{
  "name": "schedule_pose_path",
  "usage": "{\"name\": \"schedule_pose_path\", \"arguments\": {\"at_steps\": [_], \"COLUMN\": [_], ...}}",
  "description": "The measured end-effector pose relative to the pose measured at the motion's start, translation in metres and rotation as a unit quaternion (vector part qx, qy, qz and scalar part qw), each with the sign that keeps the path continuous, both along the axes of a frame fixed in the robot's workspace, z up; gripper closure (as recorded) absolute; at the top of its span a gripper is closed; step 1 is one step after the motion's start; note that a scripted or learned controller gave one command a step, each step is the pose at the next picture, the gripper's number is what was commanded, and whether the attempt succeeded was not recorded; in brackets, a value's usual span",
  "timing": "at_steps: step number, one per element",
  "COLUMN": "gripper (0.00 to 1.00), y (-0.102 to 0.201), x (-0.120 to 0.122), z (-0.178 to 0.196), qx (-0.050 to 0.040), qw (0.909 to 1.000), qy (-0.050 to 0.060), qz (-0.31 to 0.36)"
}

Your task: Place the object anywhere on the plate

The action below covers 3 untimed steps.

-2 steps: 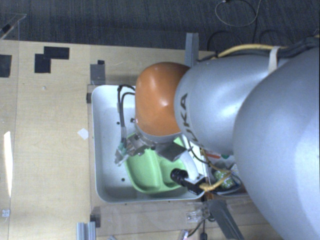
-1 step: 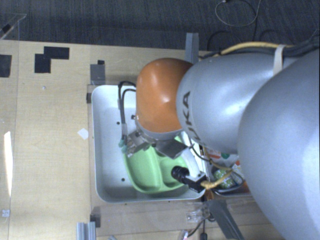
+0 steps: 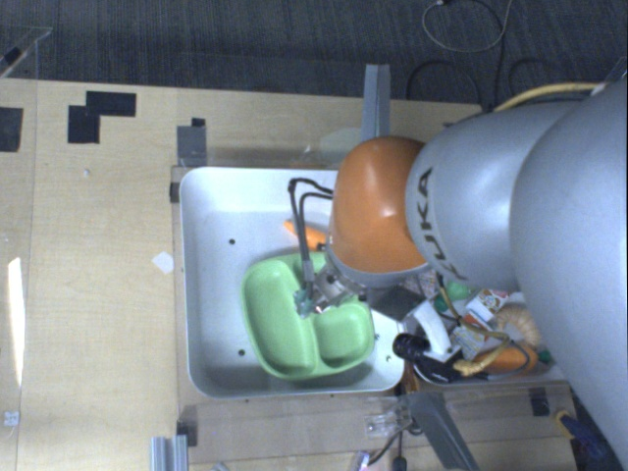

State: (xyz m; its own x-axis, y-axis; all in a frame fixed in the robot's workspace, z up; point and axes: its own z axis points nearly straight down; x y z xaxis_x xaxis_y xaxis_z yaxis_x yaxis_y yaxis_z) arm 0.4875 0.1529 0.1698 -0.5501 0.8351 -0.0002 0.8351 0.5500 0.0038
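The grey arm, lettered "KUKA" beside its orange band, hangs over the green plate in the left bin, an orange object lying just behind the plate.

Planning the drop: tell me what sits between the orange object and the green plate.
Nothing visible. The orange object lies in the white bin just beyond the green plate, partly hidden under the arm's orange band.
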Motion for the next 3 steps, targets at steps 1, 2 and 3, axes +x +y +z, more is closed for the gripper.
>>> {"name": "schedule_pose_path", "arguments": {"at_steps": [1, 2, 3], "gripper": [0.00, 1.00, 1.00], "y": [0.000, 0.001, 0.070], "x": [0.000, 0.002, 0.018], "z": [0.000, 0.011, 0.047], "qx": [0.0001, 0.0015, 0.0003], "qw": [1.0000, 1.0000, 0.9992], "qy": [0.000, -0.003, 0.000], "qz": [0.000, 0.000, -0.040]}}
